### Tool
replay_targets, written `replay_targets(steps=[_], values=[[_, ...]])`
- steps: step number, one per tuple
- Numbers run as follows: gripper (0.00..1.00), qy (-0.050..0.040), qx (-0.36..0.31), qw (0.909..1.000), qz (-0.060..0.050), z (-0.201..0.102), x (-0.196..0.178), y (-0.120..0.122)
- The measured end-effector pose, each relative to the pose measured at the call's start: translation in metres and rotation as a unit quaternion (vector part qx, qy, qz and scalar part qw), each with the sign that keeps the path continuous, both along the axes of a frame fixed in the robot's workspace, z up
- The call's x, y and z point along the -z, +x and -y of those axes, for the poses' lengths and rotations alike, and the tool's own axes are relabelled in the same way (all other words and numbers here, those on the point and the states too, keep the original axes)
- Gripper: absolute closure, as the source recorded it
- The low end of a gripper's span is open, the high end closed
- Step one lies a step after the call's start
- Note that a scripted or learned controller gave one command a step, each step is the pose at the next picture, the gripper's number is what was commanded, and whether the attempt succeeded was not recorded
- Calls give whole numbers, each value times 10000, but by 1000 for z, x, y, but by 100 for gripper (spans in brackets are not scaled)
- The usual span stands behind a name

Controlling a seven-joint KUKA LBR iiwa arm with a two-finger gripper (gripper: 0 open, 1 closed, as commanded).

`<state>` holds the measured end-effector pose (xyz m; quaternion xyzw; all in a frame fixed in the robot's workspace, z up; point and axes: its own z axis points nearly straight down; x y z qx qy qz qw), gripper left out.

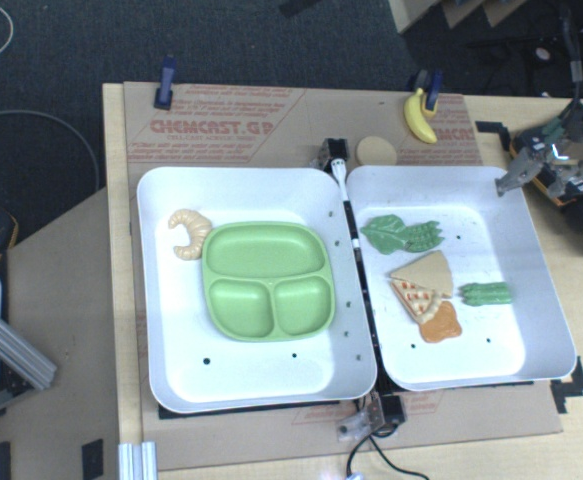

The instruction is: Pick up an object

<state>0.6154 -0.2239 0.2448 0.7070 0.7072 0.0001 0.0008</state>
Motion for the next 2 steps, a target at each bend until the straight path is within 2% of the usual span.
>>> replay_targets(steps=[1, 2], values=[[0, 40, -8, 10000, -75, -48, 150, -34], [0, 29, -9, 10000, -42, -105, 154, -97]])
